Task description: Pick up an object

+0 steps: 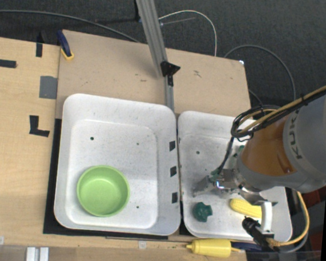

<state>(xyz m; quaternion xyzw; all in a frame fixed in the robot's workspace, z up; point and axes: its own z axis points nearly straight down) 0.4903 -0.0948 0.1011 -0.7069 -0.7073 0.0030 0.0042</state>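
Tool (206, 184) first: it is hanging low inside the right bin (209, 128), its grey tips reaching toward that bin's left side, and whether it is released or clenched cannot be told from this slant. Nothing is showing between its tips.

Nearest the camera, a yellow bottle-like thing (213, 248) is lying on the desk (117, 65), just outside the right bin's front rim. Just behind it, inside the bin, a small dark green object (202, 212) is sitting on the floor, near the tool but apart from it and slightly forward of it. A yellow object (246, 207) is lying to the right, partly tucked under the arm's wrist. Across the divide, a green bowl (103, 191) is resting in the front corner of the left bin (119, 111).

Judging the risk: the tool is appearing to sit behind the green object rather than over it, so a closing here would likely be catching nothing. Coming down off-centre could be nudging the small piece toward the bin wall, and the wrist's loose cables could be brushing the yellow object.
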